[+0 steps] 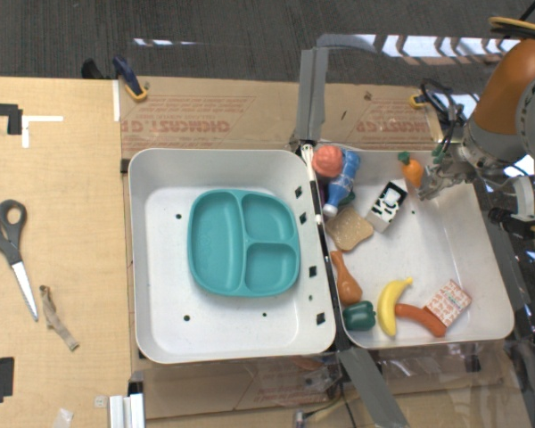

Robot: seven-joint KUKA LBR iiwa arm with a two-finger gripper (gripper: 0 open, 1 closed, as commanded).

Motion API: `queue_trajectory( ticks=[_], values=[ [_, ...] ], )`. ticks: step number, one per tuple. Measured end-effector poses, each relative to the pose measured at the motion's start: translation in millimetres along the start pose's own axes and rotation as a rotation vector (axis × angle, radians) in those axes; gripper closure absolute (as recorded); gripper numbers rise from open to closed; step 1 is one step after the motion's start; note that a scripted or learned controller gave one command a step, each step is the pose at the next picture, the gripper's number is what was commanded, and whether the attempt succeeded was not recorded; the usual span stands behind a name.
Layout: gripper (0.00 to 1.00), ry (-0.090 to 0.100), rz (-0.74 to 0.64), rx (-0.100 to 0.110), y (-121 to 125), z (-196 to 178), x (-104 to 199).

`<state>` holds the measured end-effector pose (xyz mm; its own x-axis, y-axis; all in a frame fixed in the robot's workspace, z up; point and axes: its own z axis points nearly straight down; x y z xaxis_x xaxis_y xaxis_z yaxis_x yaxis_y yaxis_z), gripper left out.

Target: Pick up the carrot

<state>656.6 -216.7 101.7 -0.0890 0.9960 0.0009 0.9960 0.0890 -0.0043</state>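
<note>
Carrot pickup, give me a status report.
Gripper low in right bin, far corner. Carrot beside it, not seen held. Black-and-white box lies close by.

carrot [413, 169]: orange, green top | divided plate [244, 242]: teal | bins [160, 266]: white | banana [390, 304]: yellow | pepper [358, 315]: green | bottle [341, 185]: blue | scissors [11, 248]: grey handles | arm band [508, 83]: orange

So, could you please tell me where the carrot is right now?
The carrot lies near the far edge of the right bin, just beside the gripper, with the black-and-white box a little nearer the camera on its left.
</note>
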Motion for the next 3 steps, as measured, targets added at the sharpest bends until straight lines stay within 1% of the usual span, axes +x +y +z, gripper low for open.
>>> queue_trajectory(
  ticks=[1,3],
  values=[
    [1.0,-0.004,-0.072,-0.006,1.8,-185.1,-5.6],
    [1.0,-0.009,-0.078,-0.005,3.5,-202.1,-4.5]
  ],
)
